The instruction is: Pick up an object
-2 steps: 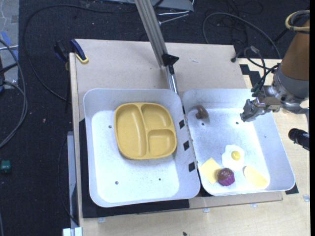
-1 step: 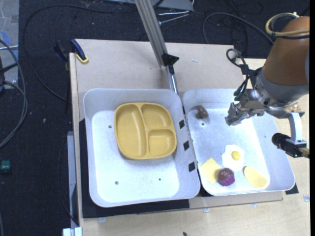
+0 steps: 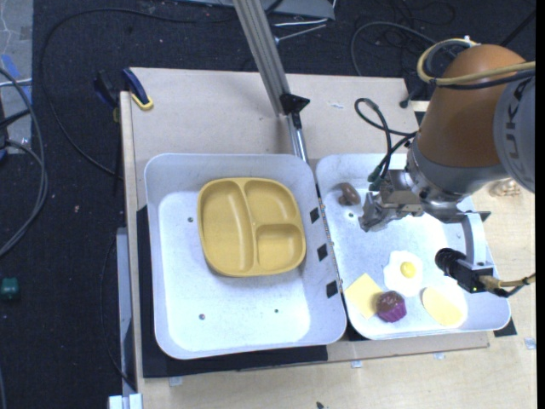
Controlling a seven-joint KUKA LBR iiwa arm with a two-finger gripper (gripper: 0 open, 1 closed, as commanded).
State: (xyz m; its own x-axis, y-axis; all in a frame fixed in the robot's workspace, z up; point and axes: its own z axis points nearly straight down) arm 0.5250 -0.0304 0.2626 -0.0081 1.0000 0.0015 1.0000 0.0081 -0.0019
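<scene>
In left bin [image 3: 170,313]: yellow divided tray [image 3: 252,227]; right bin [image 3: 494,313]: fried egg [image 3: 404,273], purple piece [image 3: 392,307]; hand [image 3: 371,220] grip unclear.

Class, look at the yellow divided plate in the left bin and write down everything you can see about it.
The yellow divided plate looks like matte plastic, a rounded square with a raised rim and three compartments: one long section on its left, two smaller ones on its right. It lies flat and right side up, turned slightly, on the floor of the left bin, toward the bin's upper middle. Nothing lies in it, and nothing but the bin floor touches it.
</scene>
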